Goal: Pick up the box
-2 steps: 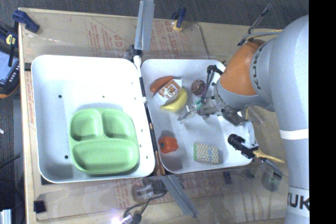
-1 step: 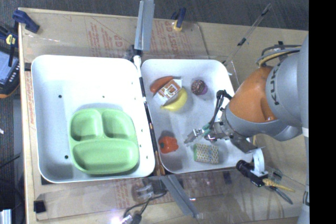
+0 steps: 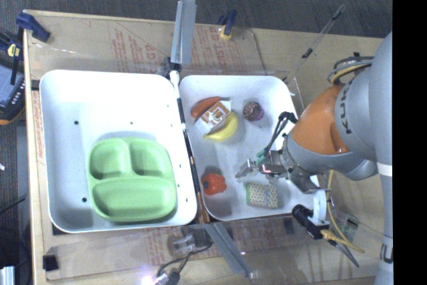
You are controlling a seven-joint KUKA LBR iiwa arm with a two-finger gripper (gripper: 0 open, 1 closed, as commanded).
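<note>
The box (image 3: 217,116) lies near the far wall of the right bin (image 3: 280,87), between a sausage and a banana. The gripper (image 3: 250,169) hovers nearer the front — I cannot tell how it is set — so the box lies up-left of it.

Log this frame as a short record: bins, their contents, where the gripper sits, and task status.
left bin: green divided tray
right bin: box on a yellow fruit, orange item, dark round item, red fruit, patterned packet
gripper: low in right bin, above the packet, apart from the box
task status: box not picked up
</note>
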